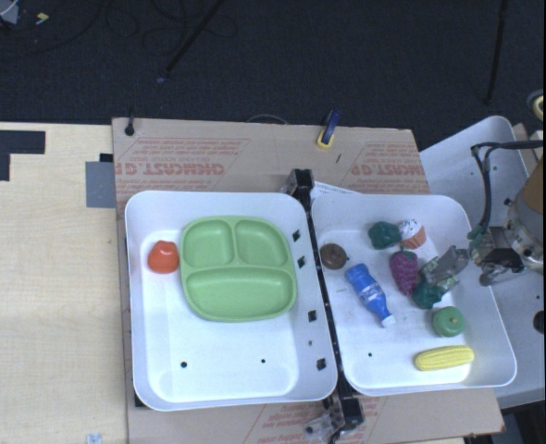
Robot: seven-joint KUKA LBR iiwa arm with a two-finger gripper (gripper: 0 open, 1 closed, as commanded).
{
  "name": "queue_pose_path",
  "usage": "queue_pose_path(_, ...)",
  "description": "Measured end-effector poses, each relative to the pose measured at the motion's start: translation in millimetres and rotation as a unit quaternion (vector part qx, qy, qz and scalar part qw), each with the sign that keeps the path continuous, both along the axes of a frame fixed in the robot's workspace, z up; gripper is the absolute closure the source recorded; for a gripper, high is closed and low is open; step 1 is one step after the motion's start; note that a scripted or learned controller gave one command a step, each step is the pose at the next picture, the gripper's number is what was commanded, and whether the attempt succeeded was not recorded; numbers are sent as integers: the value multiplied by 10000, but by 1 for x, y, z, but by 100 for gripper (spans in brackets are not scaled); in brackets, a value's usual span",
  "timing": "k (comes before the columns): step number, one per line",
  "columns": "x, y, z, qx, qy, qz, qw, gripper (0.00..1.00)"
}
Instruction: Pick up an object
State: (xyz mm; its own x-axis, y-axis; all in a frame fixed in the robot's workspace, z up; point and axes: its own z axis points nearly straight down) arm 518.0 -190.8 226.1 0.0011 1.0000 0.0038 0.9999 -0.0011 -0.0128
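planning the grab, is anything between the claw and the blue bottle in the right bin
Yes. The claw sits at the right side of the right bin, and the purple grapes lie between it and the blue bottle, with a teal toy close by.

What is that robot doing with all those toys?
The robot arm comes in from the right, and its hand is down in the right bin, by a purple toy and a dark green one. I can't tell if it has grabbed anything. A blue bottle, a green apple, yellow corn and a brown round thing lie around it. In the left bin sit a green divided plate and a small red toy.
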Motion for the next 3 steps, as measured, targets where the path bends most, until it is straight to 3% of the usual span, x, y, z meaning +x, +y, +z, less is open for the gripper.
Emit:
queue_pose_path(1, 2, 0, 5, -12, -48, 6, 10000, 0)
queue_pose_path(3, 5, 2, -81, -7, -34, 9, 10000, 0)
